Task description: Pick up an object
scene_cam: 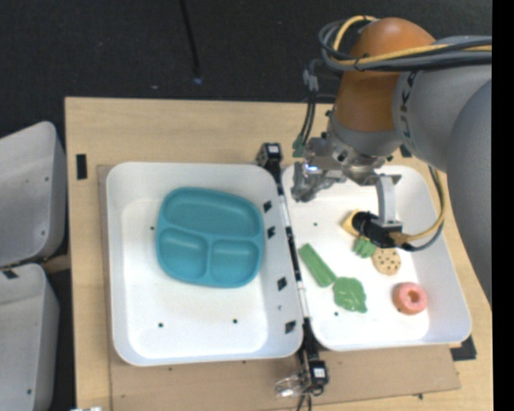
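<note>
Nearest, low in right bin [385,339]: pink doughnut [409,298], with green leafy piece [349,294] just left of it. Farther back, long green pod [316,265] and speckled cookie [386,262]. Claw [304,184] over same bin's far left corner, apart from these toys; how wide open, impossible to tell. In left bin [137,332], teal divided plate [210,236].
</note>
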Available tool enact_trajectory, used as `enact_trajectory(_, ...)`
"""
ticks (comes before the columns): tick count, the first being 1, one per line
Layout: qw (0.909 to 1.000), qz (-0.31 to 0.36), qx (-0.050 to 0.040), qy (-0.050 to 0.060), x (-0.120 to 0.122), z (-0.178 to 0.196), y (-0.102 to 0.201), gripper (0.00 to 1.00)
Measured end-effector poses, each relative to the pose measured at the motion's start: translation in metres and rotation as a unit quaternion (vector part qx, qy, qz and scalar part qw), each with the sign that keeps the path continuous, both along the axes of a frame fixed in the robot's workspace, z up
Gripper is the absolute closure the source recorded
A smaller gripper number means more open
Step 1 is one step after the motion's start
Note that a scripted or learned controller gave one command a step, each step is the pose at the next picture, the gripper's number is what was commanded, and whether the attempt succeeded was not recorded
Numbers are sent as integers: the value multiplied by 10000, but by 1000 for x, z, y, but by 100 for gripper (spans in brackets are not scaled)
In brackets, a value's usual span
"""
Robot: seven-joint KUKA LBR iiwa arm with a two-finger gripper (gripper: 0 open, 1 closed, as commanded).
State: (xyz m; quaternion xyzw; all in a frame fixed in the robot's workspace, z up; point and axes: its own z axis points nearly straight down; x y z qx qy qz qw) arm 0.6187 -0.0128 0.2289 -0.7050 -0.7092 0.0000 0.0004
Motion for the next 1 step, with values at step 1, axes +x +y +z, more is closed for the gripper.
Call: enact_trajectory(1,10000,-4,-3,6,-16,-6,49,100)
